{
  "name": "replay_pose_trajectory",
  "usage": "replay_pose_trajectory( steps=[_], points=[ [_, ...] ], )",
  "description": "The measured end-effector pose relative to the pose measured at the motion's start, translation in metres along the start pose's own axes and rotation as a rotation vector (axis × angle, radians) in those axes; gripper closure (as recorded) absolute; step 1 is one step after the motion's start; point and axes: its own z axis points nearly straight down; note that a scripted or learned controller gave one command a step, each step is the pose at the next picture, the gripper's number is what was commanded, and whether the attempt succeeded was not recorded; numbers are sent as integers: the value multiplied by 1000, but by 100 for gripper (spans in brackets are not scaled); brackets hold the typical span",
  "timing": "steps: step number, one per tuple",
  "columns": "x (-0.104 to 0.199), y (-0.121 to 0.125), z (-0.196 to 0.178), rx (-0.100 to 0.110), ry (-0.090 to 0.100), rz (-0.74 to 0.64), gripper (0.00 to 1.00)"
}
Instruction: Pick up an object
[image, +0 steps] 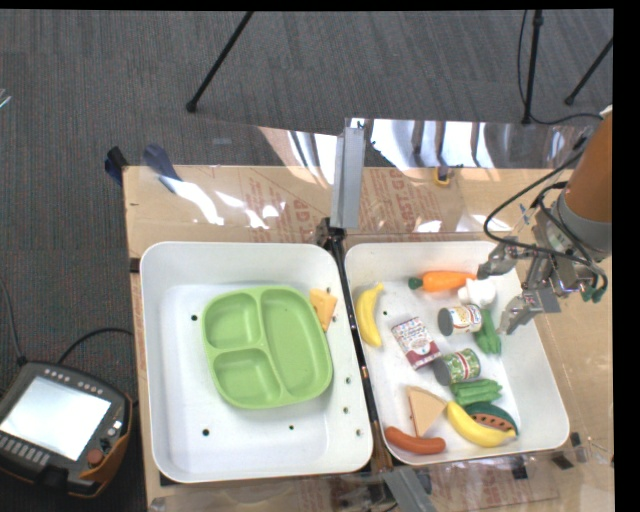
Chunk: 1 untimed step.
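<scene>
My gripper (509, 288) hangs over the right side of the right bin (552, 400), its two fingers spread open with nothing between them. Just left of it lie a small white object (481, 292), an orange carrot (445, 281) and a small can (459, 319). A green vegetable (489, 341) lies right below the lower fingertip (519, 313). Farther left are a yellow banana (370, 314) and a red-and-white packet (414, 341).
The right bin's front holds a green-labelled can (460, 365), a green pod (477, 390), a cheese wedge (424, 408), a second banana (472, 427), a watermelon slice (494, 414) and a sausage (414, 440). The left bin (165, 400) holds a green divided plate (267, 346) and an orange wedge (323, 305).
</scene>
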Motion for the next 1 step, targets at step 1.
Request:
replay_pose_trajectory(
  steps=[1],
  points=[
    [-9,43,115,2,-5,62,0]
  ],
)
